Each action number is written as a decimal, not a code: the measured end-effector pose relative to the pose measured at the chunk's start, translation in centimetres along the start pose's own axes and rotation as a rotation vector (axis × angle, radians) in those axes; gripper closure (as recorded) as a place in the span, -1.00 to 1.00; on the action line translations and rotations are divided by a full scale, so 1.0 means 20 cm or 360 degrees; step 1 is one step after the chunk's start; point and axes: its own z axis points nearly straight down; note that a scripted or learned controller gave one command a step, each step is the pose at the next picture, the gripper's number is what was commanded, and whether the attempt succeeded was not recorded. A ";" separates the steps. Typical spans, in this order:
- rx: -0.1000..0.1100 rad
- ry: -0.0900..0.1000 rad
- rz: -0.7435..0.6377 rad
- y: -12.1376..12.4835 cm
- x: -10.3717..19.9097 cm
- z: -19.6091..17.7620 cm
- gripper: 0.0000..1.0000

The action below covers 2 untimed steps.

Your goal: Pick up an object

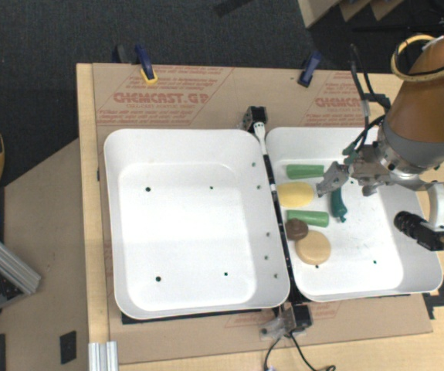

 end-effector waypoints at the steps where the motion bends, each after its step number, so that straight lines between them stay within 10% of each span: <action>1: 0.0016 0.0000 0.0011 -0.35 -0.19 0.22 -1.00; 2: -0.0005 -0.0002 0.0003 -0.32 -0.18 0.15 1.00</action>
